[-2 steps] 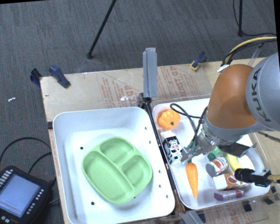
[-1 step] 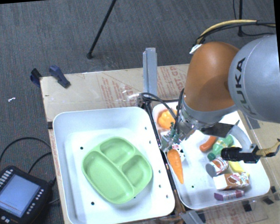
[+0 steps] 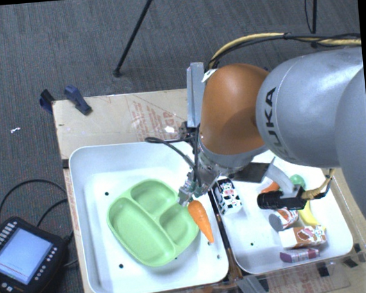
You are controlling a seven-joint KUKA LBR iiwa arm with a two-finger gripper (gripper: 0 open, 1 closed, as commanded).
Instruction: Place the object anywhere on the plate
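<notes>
A light green divided plate (image 3: 150, 222) lies in the left white bin (image 3: 87, 184). My gripper (image 3: 189, 193) hangs at the plate's right rim, under the orange wrist. An orange carrot (image 3: 202, 220) slants down and to the right from the fingertips, its thick end and green top pinched between them. The carrot's body crosses the plate's right edge, and its tip points toward the wall between the two bins.
The right bin (image 3: 260, 248) holds a cow-patterned carton (image 3: 228, 196), a green ball (image 3: 297, 180), a yellow banana (image 3: 309, 215), a small can (image 3: 286, 218), an orange box (image 3: 305, 235) and a purple box (image 3: 298, 254). The arm covers that bin's far half.
</notes>
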